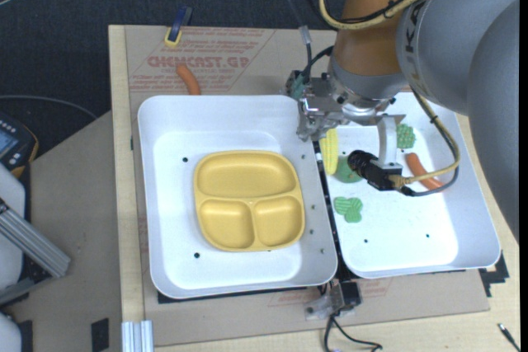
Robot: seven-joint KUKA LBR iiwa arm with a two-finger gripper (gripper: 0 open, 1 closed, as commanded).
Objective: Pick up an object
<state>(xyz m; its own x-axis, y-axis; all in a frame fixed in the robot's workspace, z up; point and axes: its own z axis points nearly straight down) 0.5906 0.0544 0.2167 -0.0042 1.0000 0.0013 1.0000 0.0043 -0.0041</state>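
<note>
My gripper (pixel 317 124) hangs low over the left edge of the right bin (pixel 429 247), under the orange wrist band. Just beneath and right of it lies a yellow corn cob (pixel 330 152), with a green piece (pixel 347 172) touching its lower end. A green broccoli-like piece (pixel 350 209) lies nearer the front. A green leafy piece (pixel 405 135) and an orange carrot-like piece (pixel 419 166) sit further right, partly behind a black cable. I see nothing held in the gripper; the wrist hides its tips.
The left bin (pixel 165 136) holds a yellow divided plate (pixel 247 200). Behind the bins, on the cardboard, lie an orange stick (pixel 189 79) and a blue-and-yellow tool (pixel 176 27). The arm's bulk covers the right bin's back right.
</note>
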